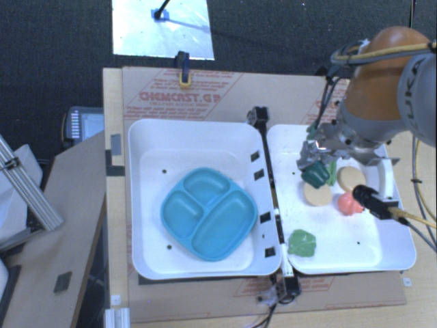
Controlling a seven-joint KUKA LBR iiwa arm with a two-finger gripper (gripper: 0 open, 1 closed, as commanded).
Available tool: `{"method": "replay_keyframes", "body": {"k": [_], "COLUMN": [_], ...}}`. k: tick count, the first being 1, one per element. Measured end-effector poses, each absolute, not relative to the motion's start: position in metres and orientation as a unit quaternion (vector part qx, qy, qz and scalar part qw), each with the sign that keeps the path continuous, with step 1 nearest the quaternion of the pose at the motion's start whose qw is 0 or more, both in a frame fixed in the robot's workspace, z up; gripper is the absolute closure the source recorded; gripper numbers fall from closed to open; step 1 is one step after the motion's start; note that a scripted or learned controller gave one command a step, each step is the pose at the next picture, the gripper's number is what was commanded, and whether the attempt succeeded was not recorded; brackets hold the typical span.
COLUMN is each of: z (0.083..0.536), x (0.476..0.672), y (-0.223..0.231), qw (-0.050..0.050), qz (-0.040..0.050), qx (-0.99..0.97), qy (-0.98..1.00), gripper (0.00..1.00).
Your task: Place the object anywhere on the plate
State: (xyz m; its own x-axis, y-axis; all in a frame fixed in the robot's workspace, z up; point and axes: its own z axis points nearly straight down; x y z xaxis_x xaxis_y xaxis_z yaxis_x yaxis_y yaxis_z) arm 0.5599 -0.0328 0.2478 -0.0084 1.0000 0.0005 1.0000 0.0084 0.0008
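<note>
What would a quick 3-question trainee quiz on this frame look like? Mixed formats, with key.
1. True or false: the blue plate lies in the right bin.
2. Which item lies nearest the divider between the bins? A) pink object B) light green object C) tan disc
3. Fill in: the gripper hovers over the ____ bin, at a dark green object.

Key: 1 false, it lies in the left bin; 2 B; 3 right.

"CHEMCAST GP" in red (repeated print) on cardboard sheet (179,96) under bins, rest illegible
</note>
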Motion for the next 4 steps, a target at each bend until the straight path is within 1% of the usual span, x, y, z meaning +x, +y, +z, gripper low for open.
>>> {"method": "replay_keyframes", "body": {"k": [1, 2, 3, 4], "z": [0.253, 0.254, 0.253, 0.253], "x": [0.575, 0.58, 0.592, 0.592], "y": [0.019, 0.073, 0.125, 0.123], "qw": [0.001, 0.0, 0.0, 0.0], "qz": [0.0014, 0.0012, 0.0015, 0.0006], "qx": [0.705, 0.704, 0.704, 0.705], "qy": [0.709, 0.71, 0.71, 0.709], "gripper": [1.0, 1.0, 1.0, 0.0]}}
